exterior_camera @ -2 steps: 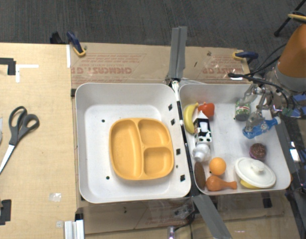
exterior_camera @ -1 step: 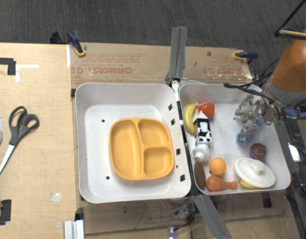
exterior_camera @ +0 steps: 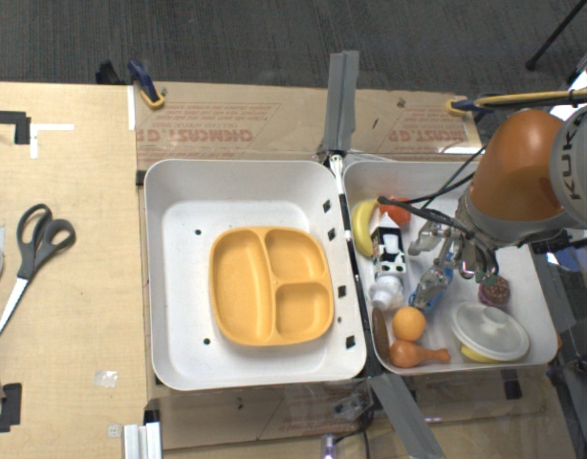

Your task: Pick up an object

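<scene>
- Nearest target: orange ball (exterior_camera: 408, 323), right bin (exterior_camera: 540, 285), lower left, touching a brown pear-shaped toy (exterior_camera: 415, 354).
- My gripper (exterior_camera: 445, 273) hovers just above and right of the ball; can't tell its opening, nothing visibly held.
- Step: approach, no grasp yet.
- Next: centre over ball, descend; clutter is tight, white lid (exterior_camera: 489, 331) just beside.
</scene>
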`<state>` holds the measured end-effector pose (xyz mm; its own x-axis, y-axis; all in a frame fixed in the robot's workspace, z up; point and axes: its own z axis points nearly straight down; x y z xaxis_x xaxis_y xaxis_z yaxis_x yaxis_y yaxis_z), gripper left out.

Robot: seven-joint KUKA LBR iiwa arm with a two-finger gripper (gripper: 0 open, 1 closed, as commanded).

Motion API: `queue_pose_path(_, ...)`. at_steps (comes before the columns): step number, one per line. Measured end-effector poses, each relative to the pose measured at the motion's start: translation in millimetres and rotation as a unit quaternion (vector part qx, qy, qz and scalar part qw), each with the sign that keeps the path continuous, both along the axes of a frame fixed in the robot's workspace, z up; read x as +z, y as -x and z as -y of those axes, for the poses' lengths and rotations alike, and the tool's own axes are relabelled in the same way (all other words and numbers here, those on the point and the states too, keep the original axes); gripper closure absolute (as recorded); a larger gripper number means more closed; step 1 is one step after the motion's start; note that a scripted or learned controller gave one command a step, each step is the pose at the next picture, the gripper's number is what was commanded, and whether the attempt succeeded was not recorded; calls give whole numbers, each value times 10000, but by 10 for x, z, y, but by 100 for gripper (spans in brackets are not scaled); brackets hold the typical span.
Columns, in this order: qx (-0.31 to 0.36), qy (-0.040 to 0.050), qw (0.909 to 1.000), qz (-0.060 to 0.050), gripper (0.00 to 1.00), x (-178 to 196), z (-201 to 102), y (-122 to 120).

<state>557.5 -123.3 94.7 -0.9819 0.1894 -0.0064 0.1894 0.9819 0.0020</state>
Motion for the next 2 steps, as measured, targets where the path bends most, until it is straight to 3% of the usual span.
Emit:
queue_pose_path(1,-398,11,9992,-1,0,-4,-77,446)
queue_pose_path(2,-590,6,9983,-7,0,984,-403,-582)
